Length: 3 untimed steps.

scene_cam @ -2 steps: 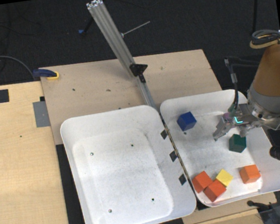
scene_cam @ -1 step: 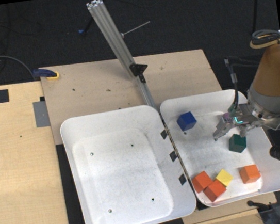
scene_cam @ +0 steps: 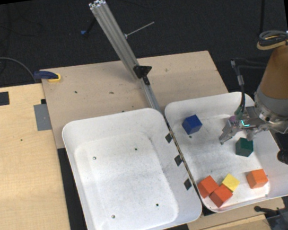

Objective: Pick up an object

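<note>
Several cubes lie in the right bin (scene_cam: 215, 104): a blue cube (scene_cam: 191, 124) near its back left, a dark green cube (scene_cam: 244, 148) at mid right, and along the front two orange cubes (scene_cam: 207, 185) (scene_cam: 221, 195), a yellow cube (scene_cam: 231, 182) and a third orange cube (scene_cam: 257, 178). My gripper (scene_cam: 240, 135) reaches in from the right and hangs just behind and above the dark green cube. Its fingers are spread open, one grey finger (scene_cam: 226, 135) pointing left. Nothing sits between them.
The left bin (scene_cam: 82, 131) adjoins the right one along a clipped divider (scene_cam: 177, 160). A slanted aluminium bar (scene_cam: 119, 40) rises behind the bins. The wooden bench extends to the left and back.
</note>
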Tool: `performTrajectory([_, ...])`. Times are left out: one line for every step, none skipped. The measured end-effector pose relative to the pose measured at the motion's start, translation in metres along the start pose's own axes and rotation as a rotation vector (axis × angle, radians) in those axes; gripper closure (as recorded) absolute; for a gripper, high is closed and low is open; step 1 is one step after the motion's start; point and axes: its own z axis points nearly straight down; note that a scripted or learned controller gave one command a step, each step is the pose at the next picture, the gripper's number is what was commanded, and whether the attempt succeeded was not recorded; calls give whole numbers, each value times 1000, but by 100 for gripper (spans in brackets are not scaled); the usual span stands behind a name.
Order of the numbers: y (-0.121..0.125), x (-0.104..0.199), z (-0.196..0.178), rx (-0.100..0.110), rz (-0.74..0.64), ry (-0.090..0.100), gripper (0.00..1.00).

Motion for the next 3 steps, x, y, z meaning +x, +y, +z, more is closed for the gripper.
performTrajectory([0, 0, 0, 0, 0, 0, 0])
performTrajectory([0, 0, 0, 0, 0, 0, 0])
performTrajectory([0, 0, 0, 0, 0, 0, 0])
